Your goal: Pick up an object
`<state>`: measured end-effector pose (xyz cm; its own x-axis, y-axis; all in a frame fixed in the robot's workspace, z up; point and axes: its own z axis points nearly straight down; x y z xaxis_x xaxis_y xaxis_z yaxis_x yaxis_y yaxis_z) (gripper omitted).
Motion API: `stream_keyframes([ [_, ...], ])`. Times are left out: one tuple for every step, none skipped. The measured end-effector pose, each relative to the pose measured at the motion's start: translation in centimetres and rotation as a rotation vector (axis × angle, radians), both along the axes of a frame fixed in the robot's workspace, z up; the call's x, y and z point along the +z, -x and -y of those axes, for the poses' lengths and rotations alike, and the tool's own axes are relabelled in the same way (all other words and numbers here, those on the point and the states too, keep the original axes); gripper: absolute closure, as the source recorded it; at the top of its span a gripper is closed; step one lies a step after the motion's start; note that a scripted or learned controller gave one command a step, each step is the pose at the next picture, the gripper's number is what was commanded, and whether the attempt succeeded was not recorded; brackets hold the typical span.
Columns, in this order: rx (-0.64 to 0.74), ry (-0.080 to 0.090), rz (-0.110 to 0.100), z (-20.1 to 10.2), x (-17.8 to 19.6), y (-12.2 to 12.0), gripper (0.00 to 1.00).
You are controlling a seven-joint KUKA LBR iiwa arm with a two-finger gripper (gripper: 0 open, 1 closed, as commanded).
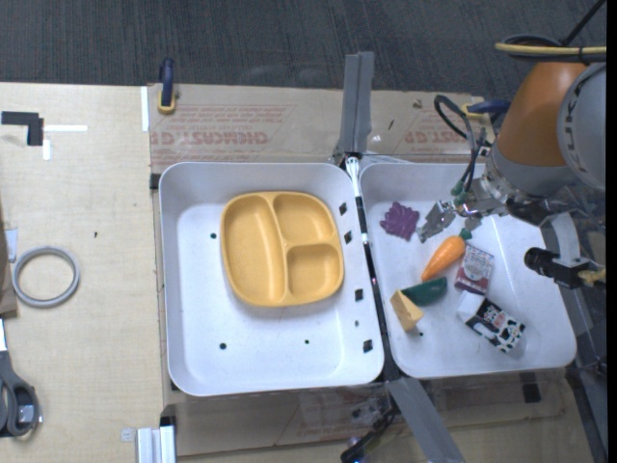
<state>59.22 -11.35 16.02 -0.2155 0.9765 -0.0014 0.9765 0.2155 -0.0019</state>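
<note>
The right bin [424, 355] holds several small items: a purple grape bunch [399, 220], an orange carrot [444, 255], a dark green piece [424, 291], a yellow cheese wedge [406, 311], a red-and-white packet [475, 269] and a black-and-white patterned block [496, 324]. My gripper [436, 222] hangs over the bin's upper middle, between the grapes and the carrot's top. Its metal fingers [431, 226] point down-left and look slightly apart, with nothing between them. The arm reaches in from the right.
The left bin [193, 345] holds a yellow divided plate [282, 248]. A grey divider post [355, 104] stands between the bins at the back. On the bench at left lie a grey ring [43, 276] and scissors [17, 403]. Cables hang near the arm [463, 119].
</note>
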Motion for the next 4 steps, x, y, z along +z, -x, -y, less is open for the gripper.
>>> stream_keyframes([
  [-0.176, -0.001, 0.016, 5.2, -6.0, 3.4, 0.0],
  [-0.402, 0.001, 0.017, 0.6, -6.1, -2.0, 0.0],
  [-0.404, 0.001, 0.015, 2.1, -6.1, -6.7, 0.0],
  [-0.499, 0.002, 0.015, -0.4, -6.1, -1.7, 0.0],
])
